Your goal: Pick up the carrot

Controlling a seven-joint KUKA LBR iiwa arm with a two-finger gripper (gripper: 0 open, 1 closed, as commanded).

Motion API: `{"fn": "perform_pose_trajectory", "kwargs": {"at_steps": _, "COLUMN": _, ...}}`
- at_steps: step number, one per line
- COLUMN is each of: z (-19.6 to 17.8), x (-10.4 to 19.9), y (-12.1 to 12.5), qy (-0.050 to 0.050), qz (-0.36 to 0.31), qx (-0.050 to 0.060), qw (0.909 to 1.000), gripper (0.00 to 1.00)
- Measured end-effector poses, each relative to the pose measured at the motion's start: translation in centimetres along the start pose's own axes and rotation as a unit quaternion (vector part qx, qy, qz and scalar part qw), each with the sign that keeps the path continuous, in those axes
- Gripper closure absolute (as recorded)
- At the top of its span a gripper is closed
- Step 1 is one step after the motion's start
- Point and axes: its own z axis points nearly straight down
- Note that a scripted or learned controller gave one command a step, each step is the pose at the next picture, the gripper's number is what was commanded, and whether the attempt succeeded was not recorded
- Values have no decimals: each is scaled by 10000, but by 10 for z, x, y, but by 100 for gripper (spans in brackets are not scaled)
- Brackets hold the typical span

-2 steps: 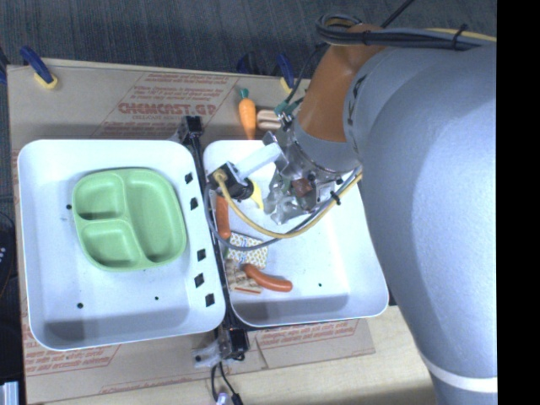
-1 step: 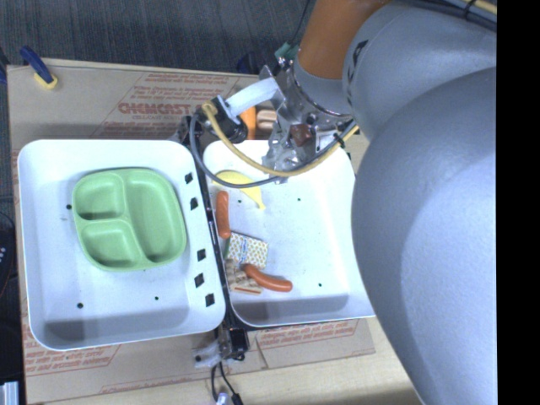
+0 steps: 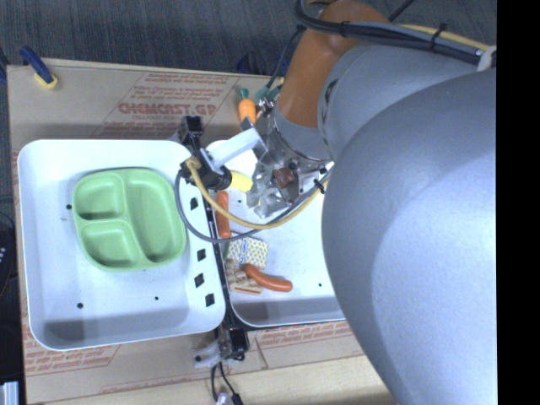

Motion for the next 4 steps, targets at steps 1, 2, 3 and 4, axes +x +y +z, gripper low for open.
{"fn": "perform_pose_trajectory", "kwargs": {"at_steps": 1, "z": -93, "x": 47, "y": 32, "qy": 16, "qz": -116, "qx": -3, "qw": 9999, "gripper": 100}}
{"fn": "perform_pose_trajectory", "kwargs": {"at_steps": 2, "z": 56, "x": -14, "y": 15, "qy": -5, "qz": -408, "qx": 19, "qw": 9992, "gripper": 100}}
{"fn": "perform_pose_trajectory", "kwargs": {"at_steps": 3, "z": -28, "x": -46, "y": 65, "qy": 18, "qz": 270, "qx": 10, "qw": 9996, "gripper": 100}}
{"fn": "perform_pose_trajectory", "kwargs": {"at_steps": 4, "z": -63, "x": -77, "y": 139, "qy": 15, "qz": 276, "qx": 10, "qw": 9996, "gripper": 100}}
